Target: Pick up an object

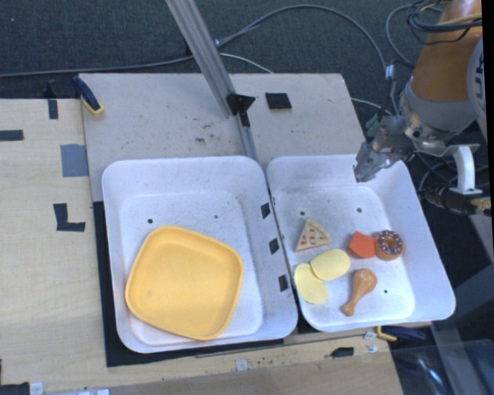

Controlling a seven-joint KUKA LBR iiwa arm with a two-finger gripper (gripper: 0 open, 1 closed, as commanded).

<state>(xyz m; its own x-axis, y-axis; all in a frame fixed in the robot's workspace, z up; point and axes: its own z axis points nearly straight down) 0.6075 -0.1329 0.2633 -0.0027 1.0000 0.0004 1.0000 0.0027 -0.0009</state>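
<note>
We see the gripper over the right bin's upper edge, its closure impossible to tell, toys below.

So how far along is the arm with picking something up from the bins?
Nothing looks picked up yet. The two-finger gripper is at the upper rim of the right white bin, apart from the food toys. The tan waffle wedge, orange-red block, sprinkled doughnut and brown drumstick all lie on the bin floor. Descent, grasp and lift remain.
</note>
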